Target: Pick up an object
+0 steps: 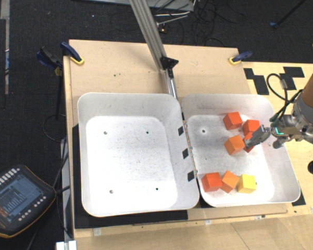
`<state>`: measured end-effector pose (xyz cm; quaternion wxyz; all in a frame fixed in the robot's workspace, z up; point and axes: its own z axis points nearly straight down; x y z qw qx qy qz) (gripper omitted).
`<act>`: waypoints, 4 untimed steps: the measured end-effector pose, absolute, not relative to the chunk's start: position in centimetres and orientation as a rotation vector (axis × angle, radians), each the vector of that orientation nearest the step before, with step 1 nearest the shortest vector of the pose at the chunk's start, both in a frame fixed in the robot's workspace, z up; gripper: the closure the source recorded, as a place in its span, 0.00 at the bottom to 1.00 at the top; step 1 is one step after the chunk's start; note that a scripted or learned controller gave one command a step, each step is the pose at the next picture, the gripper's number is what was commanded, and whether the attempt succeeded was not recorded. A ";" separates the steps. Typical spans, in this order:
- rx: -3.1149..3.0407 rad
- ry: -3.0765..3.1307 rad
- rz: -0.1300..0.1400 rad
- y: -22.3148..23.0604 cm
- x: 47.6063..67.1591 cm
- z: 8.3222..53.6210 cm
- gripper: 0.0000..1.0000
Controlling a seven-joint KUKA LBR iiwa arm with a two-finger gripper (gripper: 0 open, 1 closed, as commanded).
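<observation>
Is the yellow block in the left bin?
No, the yellow block sits in the right bin, next to two orange blocks near its front edge.

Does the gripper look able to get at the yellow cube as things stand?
Probably yes: the yellow cube lies uncovered in the right bin, only an orange cube touching its left; the gripper is nearby.

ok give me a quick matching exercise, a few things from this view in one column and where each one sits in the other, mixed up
Things:
1. yellow cube
2. gripper
3. left bin
4. handheld control pad

Places:
A. off the bench, at the view's lower left
B. near edge of the right bin, end of a row of three cubes
C. among the upper cluster of orange cubes
D. beside the bin that holds the cubes

Pairs: 1-B, 2-C, 3-D, 4-A
</observation>
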<state>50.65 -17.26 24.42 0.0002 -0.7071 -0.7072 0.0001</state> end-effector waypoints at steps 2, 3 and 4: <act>-2.219 -2.218 0.004 -17.3 50.3 15.8 0.00; -2.219 -2.216 0.004 -17.8 49.9 11.2 0.00; -2.223 -2.223 -0.001 -17.8 50.1 12.5 1.00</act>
